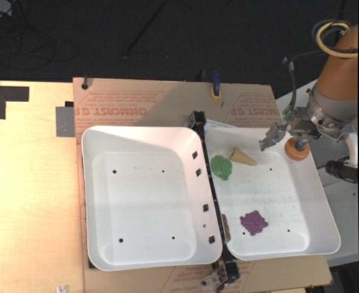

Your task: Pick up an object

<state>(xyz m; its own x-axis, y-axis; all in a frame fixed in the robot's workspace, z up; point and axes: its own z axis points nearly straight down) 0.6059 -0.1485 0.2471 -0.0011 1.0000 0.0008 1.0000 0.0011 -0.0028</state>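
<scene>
Camera view: gripper (281, 137) over the far right corner of the right bin (317, 191), fingers spread, nothing between them. Just right of the fingers, an orange round piece (298, 150) at the bin's far right rim. Left of the fingers and a little nearer, a tan wedge (243, 157) on the bin floor, apart from them. Further left, a green lump (221, 166) beside the divider. Well nearer, a purple piece (253, 222). Left bin (100, 194) alongside.
</scene>
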